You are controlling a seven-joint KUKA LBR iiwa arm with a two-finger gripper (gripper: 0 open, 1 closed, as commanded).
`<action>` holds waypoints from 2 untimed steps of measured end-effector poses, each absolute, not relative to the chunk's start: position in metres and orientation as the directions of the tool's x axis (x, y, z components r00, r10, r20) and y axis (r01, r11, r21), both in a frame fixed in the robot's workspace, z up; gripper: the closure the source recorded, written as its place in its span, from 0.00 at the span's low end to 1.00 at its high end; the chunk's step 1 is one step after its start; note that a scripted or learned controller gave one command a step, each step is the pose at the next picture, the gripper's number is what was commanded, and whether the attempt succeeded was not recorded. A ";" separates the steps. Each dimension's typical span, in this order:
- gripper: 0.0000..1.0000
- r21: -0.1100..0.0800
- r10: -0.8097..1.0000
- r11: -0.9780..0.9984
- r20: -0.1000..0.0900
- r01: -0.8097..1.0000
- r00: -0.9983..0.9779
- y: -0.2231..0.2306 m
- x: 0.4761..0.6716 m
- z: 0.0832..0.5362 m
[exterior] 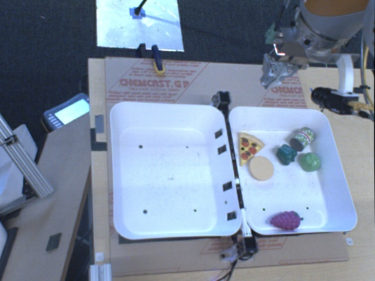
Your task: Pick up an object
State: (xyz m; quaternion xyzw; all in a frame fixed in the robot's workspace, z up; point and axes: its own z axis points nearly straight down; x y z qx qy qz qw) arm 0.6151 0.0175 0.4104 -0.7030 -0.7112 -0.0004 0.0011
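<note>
Board (pixel 158 82) under the bins reads "CHEMCAST GP" in red. Arm (pixel 328 10) upper right; pincer (pixel 275 75) hangs above the surface (pixel 58 157), grip state unclear.

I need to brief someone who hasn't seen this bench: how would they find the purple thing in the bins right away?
Look at the right-hand white bin, the one that holds all the small items. Go to its near edge, well away from the cluster at the far side; the bunch of grapes lies there alone. It is the only purple, bumpy piece, unlike the flat pizza slice, the tan disc and the green items.
</note>
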 end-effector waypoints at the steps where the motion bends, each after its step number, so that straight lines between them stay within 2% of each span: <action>1: 1.00 0.006 1.000 0.016 0.005 1.000 -0.016 0.132 0.620 0.441; 2: 1.00 0.001 1.000 0.013 0.004 1.000 -0.013 0.218 0.612 0.431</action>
